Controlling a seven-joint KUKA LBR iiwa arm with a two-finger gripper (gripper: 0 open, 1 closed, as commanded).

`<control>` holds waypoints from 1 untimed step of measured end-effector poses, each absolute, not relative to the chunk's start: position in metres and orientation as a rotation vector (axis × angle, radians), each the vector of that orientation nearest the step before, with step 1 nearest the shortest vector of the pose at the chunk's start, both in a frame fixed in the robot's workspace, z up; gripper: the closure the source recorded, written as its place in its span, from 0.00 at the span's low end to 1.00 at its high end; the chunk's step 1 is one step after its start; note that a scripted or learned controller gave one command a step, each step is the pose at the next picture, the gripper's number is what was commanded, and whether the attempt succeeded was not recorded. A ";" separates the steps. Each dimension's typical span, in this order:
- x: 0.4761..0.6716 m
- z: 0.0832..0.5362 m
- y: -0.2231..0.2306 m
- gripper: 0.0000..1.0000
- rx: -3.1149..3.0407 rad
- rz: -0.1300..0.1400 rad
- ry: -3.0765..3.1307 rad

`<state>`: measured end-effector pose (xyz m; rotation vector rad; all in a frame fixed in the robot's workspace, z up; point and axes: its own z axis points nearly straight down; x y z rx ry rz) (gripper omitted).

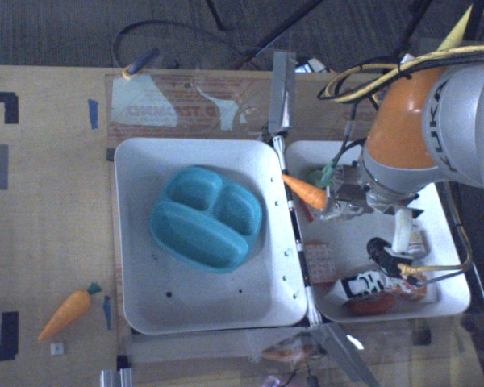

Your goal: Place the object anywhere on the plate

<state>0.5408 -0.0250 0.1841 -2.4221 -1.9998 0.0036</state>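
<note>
Orange carrot sits clamped in my end effector over the bins' divider, at three o'clock from the blue plate, so placing remains.

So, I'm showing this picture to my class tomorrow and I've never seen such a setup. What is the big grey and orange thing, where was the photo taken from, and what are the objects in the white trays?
The grey and orange thing is a robot arm, reaching in from the right. The one camera sits above the bench and looks down at a slant. Two shallow white bins lie side by side. The left bin holds a blue divided plate. At the arm's tip is a gripper, with a toy carrot at it, over the left edge of the right bin. That bin also holds small packets I cannot identify. A second carrot lies on the bench outside. Its job is to put an object on the plate.
</note>
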 end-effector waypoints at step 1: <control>0.520 0.184 0.056 1.00 -2.182 0.003 -2.256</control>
